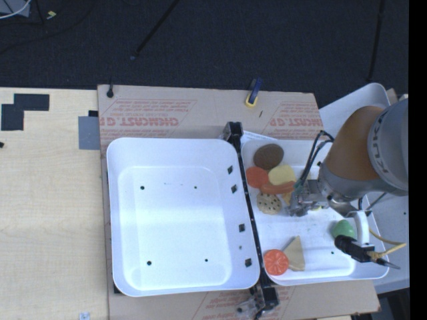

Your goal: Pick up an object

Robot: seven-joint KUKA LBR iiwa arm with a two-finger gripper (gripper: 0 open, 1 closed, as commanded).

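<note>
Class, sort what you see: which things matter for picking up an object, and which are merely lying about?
For the job: gripper; right bin; brown disc; yellow piece; cookie; orange slice; tan wedge; green ball.

Lying about: left bin; cardboard sheet; yellow-blue clamp.

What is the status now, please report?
Gripper low in right bin, fingers unclear. Beside cookie and yellow piece. Nothing seen held. Orange slice, tan wedge apart.

Right bin (313, 272): round pieces (269, 157) clustered at rear left; wedge (295, 252) and disc (276, 263) at front; my gripper (299, 204) between.
</note>
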